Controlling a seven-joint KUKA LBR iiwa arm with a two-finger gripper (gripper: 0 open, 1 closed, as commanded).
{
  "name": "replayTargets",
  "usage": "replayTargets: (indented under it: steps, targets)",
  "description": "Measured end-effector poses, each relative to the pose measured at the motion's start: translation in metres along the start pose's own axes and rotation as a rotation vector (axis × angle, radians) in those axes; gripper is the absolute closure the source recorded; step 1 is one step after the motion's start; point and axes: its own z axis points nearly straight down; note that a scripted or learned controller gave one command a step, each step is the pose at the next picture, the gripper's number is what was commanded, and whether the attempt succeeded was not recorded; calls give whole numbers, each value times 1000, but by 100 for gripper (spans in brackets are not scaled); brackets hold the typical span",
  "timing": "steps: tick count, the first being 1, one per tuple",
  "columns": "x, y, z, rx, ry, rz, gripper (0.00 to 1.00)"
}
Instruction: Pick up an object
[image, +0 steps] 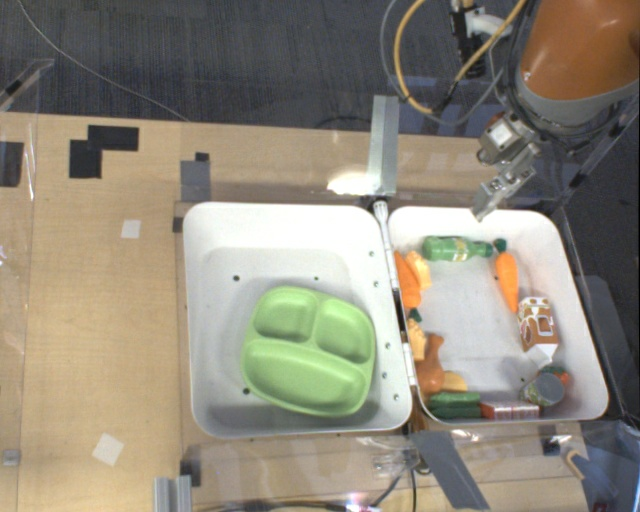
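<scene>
- White plastic bins sit side by side on the bench (100, 330); the left bin (215, 250) holds a green divided plate (308, 350), and the right bin (560, 250) holds the small objects the task could choose from.
- Those objects hug the walls: a green bottle (456, 248) lies along the far wall, a carrot (508, 280) lies just below its cap end, a brown carton (537, 322) rests by the right wall, orange pieces (410, 285) line the divider, and a green vegetable (455, 404) and a small tin (549, 385) sit along the near wall.
- The gripper (497, 190) hangs above the far rim of the right bin, near its far right corner, with nothing between its fingers; whether they are spread or closed I cannot tell, since they are small and seen at a slant.
- Risk one, as I judge it: a straight descent from here meets the bin's rim or bare floor, not an object.
- Risk two: objects pressed against a wall leave little room for a finger on the wall side, so a grasp could clip the wall or push the object away.
- Risk three: the bottle and carrot are rounded and lie nearly touching; closing on one could roll it or nudge the other.
- Risk four: the clustered orange pieces could yield a double or glancing grasp.
</scene>
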Motion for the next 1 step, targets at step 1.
replayTargets:
  steps: [1]
  targets:
    - [-80,-20,12,-1,-2,121,100]
